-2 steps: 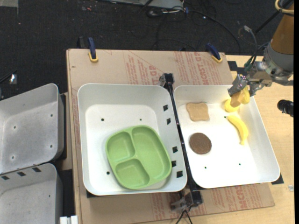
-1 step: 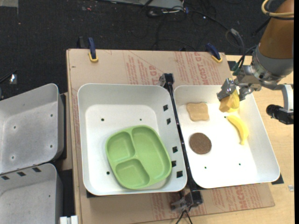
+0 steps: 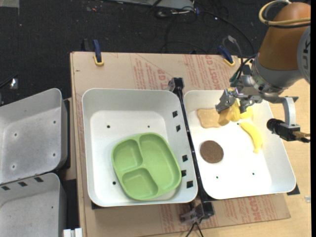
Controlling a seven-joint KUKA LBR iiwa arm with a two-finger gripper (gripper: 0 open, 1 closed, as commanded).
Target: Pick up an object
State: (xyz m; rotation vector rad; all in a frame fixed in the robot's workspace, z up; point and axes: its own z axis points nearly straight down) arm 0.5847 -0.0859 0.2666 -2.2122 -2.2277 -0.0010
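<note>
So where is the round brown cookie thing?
The round brown cookie lies in the right bin, near its left wall, just below the tan piece and left of the banana.

The bench top (image 3: 143, 73) is a tan board printed with red lettering, extending left of and below the end effector. Two clamps (image 3: 98, 53) fix its far edge. Dark speckled floor (image 3: 39, 28) with loose cables (image 3: 197, 19) lies beyond it.
</note>
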